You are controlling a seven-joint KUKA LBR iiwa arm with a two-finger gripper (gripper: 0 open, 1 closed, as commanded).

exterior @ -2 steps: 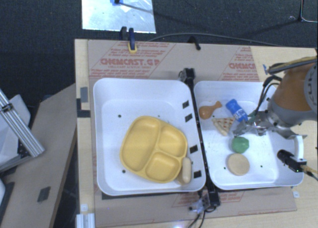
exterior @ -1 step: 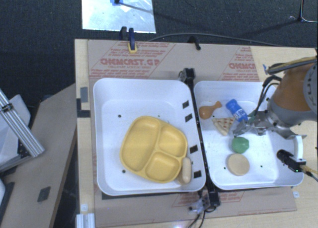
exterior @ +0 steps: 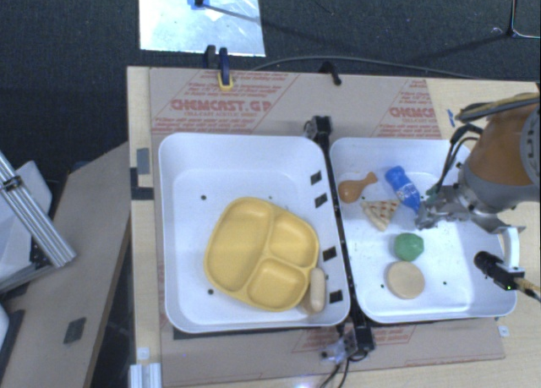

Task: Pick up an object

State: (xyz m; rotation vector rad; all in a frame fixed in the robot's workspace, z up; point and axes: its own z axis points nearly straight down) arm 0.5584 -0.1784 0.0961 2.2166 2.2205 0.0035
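Two-fingered gripper (exterior: 428, 214) hovers just right of the blue plastic bottle (exterior: 402, 186); we cannot tell, perhaps from blur, its finger spread.

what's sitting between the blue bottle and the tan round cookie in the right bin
In the camera view, the green ball lies between the blue bottle and the tan cookie, just above the cookie.

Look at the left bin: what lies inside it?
The left bin holds a yellow divided tray and a pale bread roll against its right edge. Anything under the tray is covered.
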